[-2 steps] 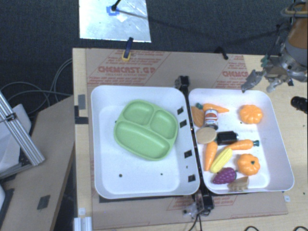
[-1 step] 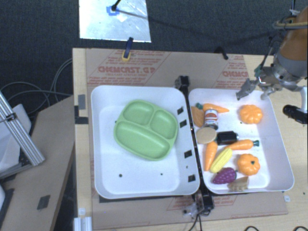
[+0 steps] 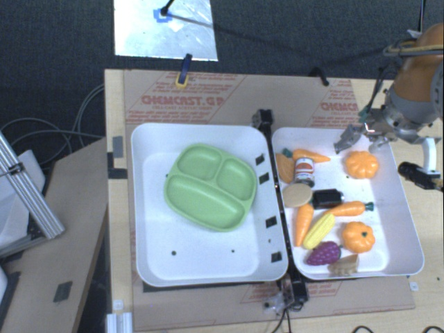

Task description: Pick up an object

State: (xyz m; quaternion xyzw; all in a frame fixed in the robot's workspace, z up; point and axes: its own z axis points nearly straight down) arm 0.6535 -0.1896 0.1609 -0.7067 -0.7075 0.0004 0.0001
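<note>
The arm comes in from the right, and its claw (image 3: 362, 134) hangs over the far right corner of the right bin (image 3: 409, 245), the two fingers spread apart with nothing between them. Just below and beside it sits a small orange pumpkin (image 3: 361, 164), which looks the likeliest thing to be picked, though the claw sits a little to the pumpkin's left rather than square over it. That is my first worry: a round, ribbed pumpkin caught off-centre could squirt out sideways as the fingers close, or roll toward the bin wall. The second is crowding further down the bin. A tin can (image 3: 304, 171) lies against a carrot (image 3: 310, 157), a black object (image 3: 327, 198) touches another carrot (image 3: 349, 209), and a corn cob (image 3: 318, 229), a second pumpkin (image 3: 358, 236) and purple grapes (image 3: 324, 253) are packed close together, so a grab there could nudge a neighbour or pinch two things at once. The left bin (image 3: 156, 255) carries a green divided plate (image 3: 210, 186), well apart from all this. The tabletop (image 3: 229, 96) beyond is bare cardboard.
</note>
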